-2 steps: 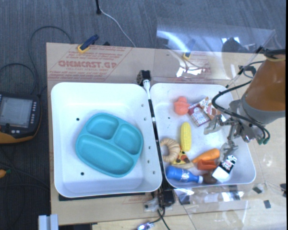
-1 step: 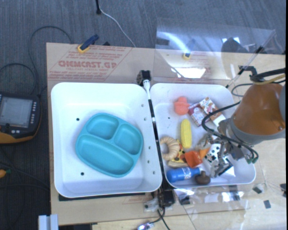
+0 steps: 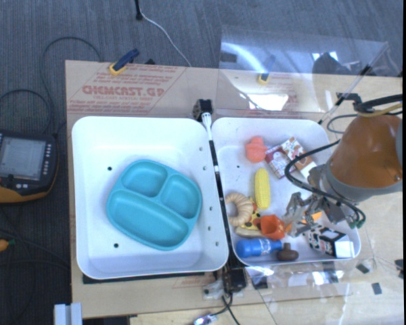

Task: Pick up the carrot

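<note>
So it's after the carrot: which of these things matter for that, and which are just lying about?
For the job:
carrot, orange, in the right bin
gripper, just beside it

Lying about:
corn cob
blue bottle
pink toy
pretzel-like toy
snack packet
blue divided plate in the left bin

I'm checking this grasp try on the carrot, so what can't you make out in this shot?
- End effector, camera view: too small and cluttered to judge its fingers.
- Carrot: part hidden under the end effector, so contact is unclear.
- Black and white packet: partly covered by cables.
</note>
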### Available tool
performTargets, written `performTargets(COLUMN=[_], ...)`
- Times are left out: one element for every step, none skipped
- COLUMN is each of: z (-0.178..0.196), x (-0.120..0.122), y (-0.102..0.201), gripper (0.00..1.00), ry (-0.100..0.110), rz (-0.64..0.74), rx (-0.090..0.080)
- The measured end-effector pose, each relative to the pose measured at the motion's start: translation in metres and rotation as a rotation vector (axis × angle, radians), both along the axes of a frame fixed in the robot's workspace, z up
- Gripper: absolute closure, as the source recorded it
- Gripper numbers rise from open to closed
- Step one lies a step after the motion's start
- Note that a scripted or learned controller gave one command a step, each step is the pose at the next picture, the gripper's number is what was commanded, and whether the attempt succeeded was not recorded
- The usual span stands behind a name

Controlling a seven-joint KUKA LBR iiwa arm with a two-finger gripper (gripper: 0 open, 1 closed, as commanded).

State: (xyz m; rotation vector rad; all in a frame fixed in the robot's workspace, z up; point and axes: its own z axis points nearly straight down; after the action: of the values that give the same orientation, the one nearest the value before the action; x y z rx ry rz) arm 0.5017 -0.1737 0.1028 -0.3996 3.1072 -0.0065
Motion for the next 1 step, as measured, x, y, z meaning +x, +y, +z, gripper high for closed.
performTargets(z=[-0.0003], x=[-0.0002], y=[0.0004], gripper=[0.00], ry=[0.001], rz=[0.001], rx=[0.000])
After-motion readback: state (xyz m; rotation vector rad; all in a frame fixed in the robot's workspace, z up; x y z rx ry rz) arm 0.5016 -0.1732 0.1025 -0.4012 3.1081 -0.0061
